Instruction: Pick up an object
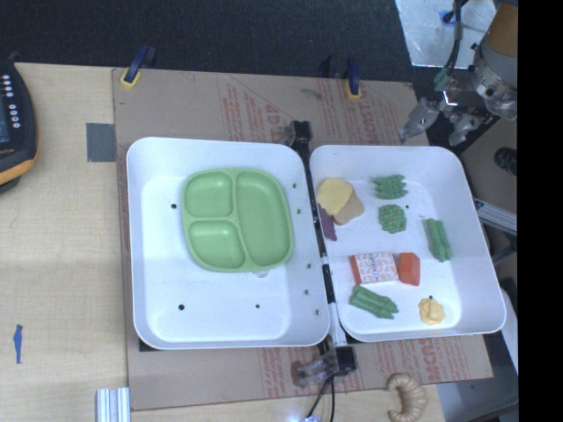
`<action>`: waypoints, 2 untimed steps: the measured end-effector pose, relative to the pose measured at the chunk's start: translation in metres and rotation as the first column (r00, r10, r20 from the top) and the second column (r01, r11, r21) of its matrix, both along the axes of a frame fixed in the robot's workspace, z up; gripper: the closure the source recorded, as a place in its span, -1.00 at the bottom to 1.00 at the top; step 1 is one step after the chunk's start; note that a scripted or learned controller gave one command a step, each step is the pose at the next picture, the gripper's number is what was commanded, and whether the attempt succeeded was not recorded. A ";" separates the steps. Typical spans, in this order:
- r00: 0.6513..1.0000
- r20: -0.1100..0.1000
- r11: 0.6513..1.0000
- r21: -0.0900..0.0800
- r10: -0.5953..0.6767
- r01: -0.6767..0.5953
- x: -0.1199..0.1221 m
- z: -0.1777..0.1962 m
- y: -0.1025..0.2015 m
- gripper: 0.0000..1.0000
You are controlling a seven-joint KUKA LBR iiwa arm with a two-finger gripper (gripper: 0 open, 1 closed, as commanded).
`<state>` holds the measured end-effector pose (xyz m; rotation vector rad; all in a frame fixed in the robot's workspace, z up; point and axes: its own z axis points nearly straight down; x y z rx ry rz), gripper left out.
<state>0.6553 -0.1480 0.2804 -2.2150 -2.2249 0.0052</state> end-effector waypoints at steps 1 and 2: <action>1.000 -0.014 1.000 0.003 0.000 0.000 -0.046 -0.111 0.007 -1.00; 1.000 -0.008 1.000 0.001 -0.001 0.001 -0.027 -0.194 -0.011 -1.00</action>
